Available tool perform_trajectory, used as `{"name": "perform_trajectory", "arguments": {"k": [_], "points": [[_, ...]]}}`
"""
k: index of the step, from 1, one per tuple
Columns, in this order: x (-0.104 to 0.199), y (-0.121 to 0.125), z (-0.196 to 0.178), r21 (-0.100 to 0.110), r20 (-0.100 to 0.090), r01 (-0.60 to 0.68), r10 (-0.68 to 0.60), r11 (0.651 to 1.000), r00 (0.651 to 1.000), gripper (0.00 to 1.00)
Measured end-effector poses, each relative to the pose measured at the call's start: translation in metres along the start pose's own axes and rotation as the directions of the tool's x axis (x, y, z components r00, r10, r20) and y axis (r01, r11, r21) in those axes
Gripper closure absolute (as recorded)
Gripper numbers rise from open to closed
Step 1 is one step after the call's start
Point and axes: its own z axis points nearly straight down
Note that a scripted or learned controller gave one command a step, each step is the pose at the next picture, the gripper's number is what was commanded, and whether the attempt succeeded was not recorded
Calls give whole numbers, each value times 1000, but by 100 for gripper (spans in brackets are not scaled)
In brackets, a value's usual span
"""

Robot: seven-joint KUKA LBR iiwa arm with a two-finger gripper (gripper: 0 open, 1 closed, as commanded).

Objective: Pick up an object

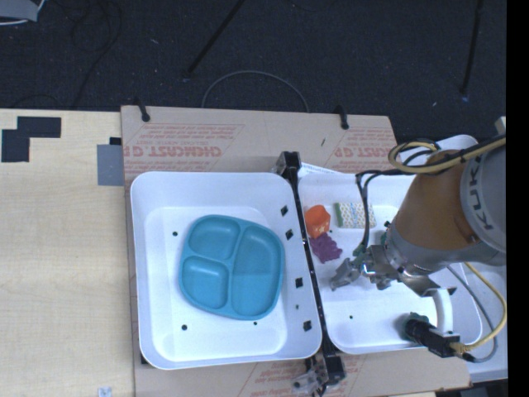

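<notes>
Single overhead view. Two white bins sit side by side on a cardboard sheet (248, 143) with red print, which lies on the pale wood bench (58, 288). The left bin (136, 263) holds one blue divided plate (231, 265), lying flat roughly mid-bin, with three compartments visible. The right bin (372, 329) holds the pickable stuff, all clustered in its far-left part: an orange object (317, 219) close to the wall shared with the left bin, a purple object (326, 248) just on the near side of it and touching or almost touching it, and a small pale block with a speckled green/pink pattern (354, 214) just right of the orange one, apart from it. The arm (438, 213) comes in from the right over the right bin, its orange band above the wrist. The gripper (345, 275) is low over the bin floor, just to the near-right of the purple object and tilted towards the left. Can't tell whether it touches the purple object. Gripper opening: can't tell from this angle, the metal parts blur together. No object is seen gripped in it. All three small objects lie on the bin floor. The near half of the right bin's floor shows bare white.
</notes>
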Motion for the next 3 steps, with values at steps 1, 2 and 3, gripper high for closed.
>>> {"name": "perform_trajectory", "arguments": {"k": [1, 2, 3], "points": [[1, 0, 46, -7, 2, 0, 0, 1000, 1000, 0], [-1, 0, 33, -7, 1, -7, 7, 1000, 1000, 100], [0, -2, -9, -10, 2, 0, 0, 1000, 1000, 100]]}}
